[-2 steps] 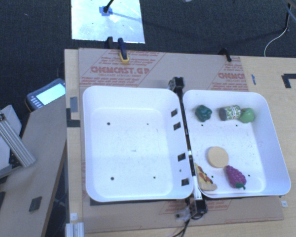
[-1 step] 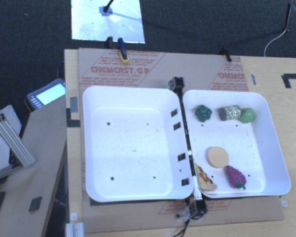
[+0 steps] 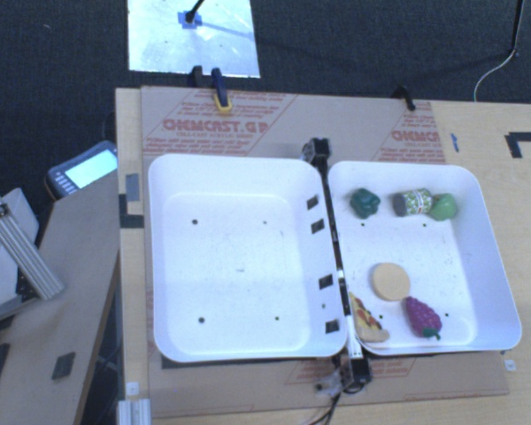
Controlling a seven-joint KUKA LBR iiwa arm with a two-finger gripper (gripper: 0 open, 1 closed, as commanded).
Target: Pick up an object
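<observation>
I cannot tell whether my jaws are open or closed, and so I am placing nothing against them, only one thing against another. The things to pick are all lying in the right bin [image 3: 494, 237]. Along its far side a dark green lump [image 3: 365, 203] is sitting apart from a small can with a green and white label [image 3: 413, 202], which is touching a pale green round fruit [image 3: 443, 206]. Nearer the front, a flat tan disc [image 3: 391, 282] is lying by itself, with a purple bunch of grapes [image 3: 421, 316] just beside it and a yellow and red slice [image 3: 366, 320] resting against the bin's inner wall. The left bin [image 3: 239, 264] is sitting alongside, both on a cardboard sheet [image 3: 212, 124] printed in red.
</observation>
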